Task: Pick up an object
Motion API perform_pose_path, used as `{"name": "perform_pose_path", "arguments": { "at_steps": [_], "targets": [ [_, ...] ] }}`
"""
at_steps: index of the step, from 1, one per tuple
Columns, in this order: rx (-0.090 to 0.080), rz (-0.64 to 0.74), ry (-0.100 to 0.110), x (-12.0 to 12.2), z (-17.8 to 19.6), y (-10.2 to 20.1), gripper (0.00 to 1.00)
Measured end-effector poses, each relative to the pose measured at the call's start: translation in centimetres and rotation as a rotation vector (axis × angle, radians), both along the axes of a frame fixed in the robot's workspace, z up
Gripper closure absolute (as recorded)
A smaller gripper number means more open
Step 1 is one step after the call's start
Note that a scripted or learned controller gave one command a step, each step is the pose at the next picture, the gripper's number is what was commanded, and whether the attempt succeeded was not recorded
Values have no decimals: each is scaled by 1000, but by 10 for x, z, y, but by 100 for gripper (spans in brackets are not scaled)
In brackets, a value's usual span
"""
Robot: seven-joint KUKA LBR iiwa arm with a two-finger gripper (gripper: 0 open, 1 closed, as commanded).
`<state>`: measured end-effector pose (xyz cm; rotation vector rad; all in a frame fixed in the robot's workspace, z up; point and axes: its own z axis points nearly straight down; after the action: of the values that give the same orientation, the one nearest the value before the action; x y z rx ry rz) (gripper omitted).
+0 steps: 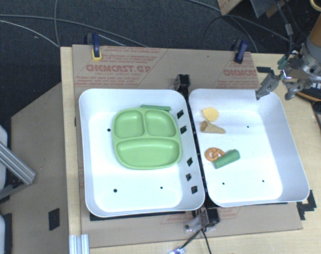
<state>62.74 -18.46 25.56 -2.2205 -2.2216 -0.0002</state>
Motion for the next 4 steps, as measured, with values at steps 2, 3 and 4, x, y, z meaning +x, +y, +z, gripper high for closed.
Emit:
{"name": "perform_pose_path", "arguments": {
  "at_steps": [2, 3, 4],
  "targets": [
    [2, 0, 7, 2, -119, 5, 0],
    [1, 0, 4, 1, -171, 5, 0],
    [0, 0, -2, 3, -157, 5, 100]
  ]
}}
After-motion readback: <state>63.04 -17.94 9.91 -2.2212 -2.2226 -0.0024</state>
